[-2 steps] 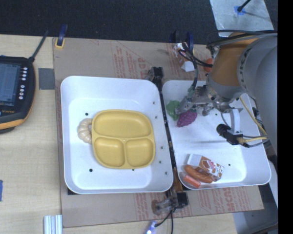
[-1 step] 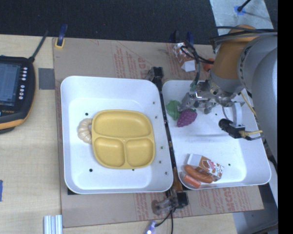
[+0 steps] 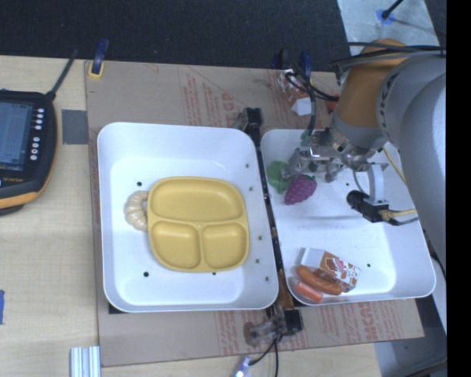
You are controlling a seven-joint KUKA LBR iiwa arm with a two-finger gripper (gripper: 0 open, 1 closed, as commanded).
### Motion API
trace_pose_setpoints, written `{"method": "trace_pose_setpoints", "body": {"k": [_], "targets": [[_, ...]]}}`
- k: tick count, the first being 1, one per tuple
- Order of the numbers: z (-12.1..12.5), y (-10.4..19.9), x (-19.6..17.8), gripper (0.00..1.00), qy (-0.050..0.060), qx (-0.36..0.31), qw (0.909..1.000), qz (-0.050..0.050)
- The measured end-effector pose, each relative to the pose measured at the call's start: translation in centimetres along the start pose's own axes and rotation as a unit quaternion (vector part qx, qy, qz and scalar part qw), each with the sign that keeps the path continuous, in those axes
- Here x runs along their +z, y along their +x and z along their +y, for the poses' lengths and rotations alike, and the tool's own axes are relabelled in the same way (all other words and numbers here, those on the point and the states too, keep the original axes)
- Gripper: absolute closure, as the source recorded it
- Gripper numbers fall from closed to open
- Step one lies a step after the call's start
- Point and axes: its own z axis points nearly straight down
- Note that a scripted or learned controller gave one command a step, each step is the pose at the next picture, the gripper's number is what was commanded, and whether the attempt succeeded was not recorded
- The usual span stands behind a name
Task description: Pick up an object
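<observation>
Tabletop (image 3: 31, 289): pale wood with a sheet of brown cardboard on it, carrying two shallow white bins side by side; a dark floor lies beyond the far edge.
Left bin (image 3: 125, 144): holds a yellow divided plate (image 3: 198, 223), with a pale bun-like thing (image 3: 135, 210) tucked against the plate's left side.
Right bin (image 3: 392, 261): this is where I work, reaching in from the right.
My end effector (image 3: 320, 162): low over the bin's far-left corner, just right of the purple grape bunch (image 3: 300, 188); I cannot tell its state.
Grape bunch: lies flat, just beside a green piece (image 3: 276, 175); its long axis runs diagonally, the narrow tip toward the near left.
Why here: I judge the grapes my likeliest target, being nearest.
Near edge: a hot dog (image 3: 310, 283) beside a small packet (image 3: 334, 267), well apart from me.
</observation>
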Motion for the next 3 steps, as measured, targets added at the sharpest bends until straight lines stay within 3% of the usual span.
{"method": "trace_pose_setpoints", "body": {"k": [3], "targets": [[0.04, 0.69, 0.04, 0.0, 0.0, -0.001, 1.0, 0.001]]}}
